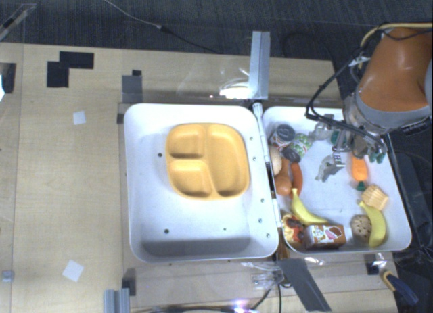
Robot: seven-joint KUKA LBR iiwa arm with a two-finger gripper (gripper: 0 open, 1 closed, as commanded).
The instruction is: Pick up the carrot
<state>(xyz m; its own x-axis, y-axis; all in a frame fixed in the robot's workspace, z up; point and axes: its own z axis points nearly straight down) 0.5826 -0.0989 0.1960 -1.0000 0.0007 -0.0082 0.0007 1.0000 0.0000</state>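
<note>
The carrot (359, 167) is a short orange piece with a green stub at its near end, lying in the right part of the right bin (331, 193). My gripper (352, 159) hangs low over the bin, right at the carrot's far end, below the arm's orange band (396, 68). Grey metal of the gripper reaches down just left of the carrot. The carrot lies on the bin floor, and its far tip is tucked under the gripper.
The right bin also holds two bananas (308, 211) (376, 225), a cracker (375, 198), a cookie (362, 225), a brown packet (325, 235), an orange sausage-like piece (295, 175) and a small can (284, 132). A yellow divided plate (205, 159) lies in the left bin (145, 190).
</note>
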